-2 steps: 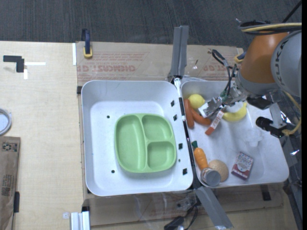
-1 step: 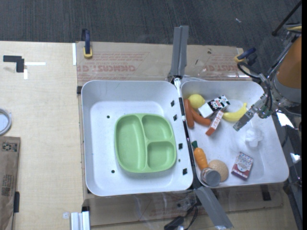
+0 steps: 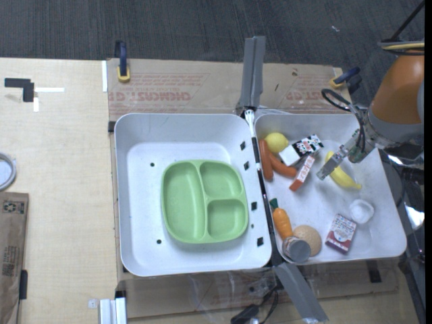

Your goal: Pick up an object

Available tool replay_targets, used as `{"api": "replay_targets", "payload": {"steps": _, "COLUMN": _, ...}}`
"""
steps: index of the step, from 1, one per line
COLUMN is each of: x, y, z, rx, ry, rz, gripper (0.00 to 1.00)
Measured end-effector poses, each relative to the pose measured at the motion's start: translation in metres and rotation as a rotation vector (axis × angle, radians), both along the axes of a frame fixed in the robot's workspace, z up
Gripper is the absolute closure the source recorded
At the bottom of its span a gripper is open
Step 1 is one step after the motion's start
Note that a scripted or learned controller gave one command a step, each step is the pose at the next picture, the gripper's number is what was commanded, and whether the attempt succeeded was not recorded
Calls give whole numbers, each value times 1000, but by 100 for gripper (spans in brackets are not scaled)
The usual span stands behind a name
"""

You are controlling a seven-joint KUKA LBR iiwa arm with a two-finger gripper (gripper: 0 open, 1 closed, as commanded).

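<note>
The gripper is hovering beside the yellow plastic banana; finger state unclear; it should centre over the banana before descending.

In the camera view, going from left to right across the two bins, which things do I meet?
green divided plate → small carrot → red-and-white stick packet → gripper → red carton → white cap

A yellow banana lies flat in the right bin; a small red box nearer.
</note>
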State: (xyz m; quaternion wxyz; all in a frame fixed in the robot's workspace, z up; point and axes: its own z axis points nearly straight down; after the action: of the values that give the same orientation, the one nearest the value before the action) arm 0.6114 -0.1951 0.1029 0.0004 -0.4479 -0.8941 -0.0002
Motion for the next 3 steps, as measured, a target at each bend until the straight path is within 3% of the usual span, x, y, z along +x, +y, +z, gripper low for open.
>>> {"api": "replay_targets", "payload": {"steps": 1, "x": 2, "y": 1, "z": 10, "rx": 1, "ry": -4, "rz": -1, "gripper": 100}}
{"api": "replay_targets", "payload": {"steps": 2, "x": 49, "y": -18, "z": 43, "rx": -2, "ry": -2, "rz": 85, "gripper": 100}}
{"api": "replay_targets", "payload": {"steps": 3, "x": 36, "y": 2, "z": 48, "rx": 0, "ry": 1, "rz": 165, "gripper": 100}}
